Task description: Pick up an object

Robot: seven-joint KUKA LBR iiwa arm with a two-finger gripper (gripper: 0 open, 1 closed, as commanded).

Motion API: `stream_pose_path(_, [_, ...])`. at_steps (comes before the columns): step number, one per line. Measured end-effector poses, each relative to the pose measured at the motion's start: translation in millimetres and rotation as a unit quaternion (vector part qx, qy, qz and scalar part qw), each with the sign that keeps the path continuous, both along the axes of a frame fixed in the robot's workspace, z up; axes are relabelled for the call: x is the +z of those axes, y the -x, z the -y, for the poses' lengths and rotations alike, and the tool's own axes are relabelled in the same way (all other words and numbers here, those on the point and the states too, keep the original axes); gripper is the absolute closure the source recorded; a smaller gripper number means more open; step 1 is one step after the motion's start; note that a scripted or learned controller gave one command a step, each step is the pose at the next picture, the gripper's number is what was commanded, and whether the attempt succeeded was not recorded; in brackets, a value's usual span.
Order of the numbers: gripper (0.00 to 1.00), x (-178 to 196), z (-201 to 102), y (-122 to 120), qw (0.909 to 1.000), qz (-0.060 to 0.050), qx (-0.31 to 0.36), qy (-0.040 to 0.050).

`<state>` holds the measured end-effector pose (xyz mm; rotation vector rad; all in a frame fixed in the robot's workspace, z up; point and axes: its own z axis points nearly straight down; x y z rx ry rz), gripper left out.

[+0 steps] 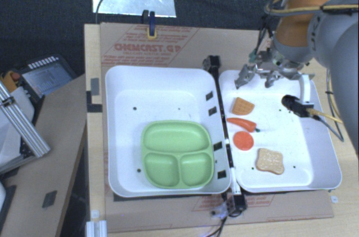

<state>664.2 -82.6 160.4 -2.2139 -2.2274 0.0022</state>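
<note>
In the right bin (320, 174) lie an orange cracker-like wedge (243, 105), a red-orange carrot or pepper (242, 124), a red disc (243, 141) and a slice of toast (270, 161). My gripper (256, 78) hangs over the bin's far edge, above and just behind the orange wedge. Its two fingers are spread apart with nothing between them.
The left bin (129, 90) holds a green three-compartment plate (176, 153). A black divider strip (220, 112) runs between the bins. The grey arm with its orange band (305, 6) comes in from the upper right. Cardboard lies under both bins.
</note>
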Motion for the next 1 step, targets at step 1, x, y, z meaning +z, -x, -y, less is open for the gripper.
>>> stream_pose_path(1, [0.0,-61.2,1.0,3.2,1.0,0.001,-0.002,0.0])
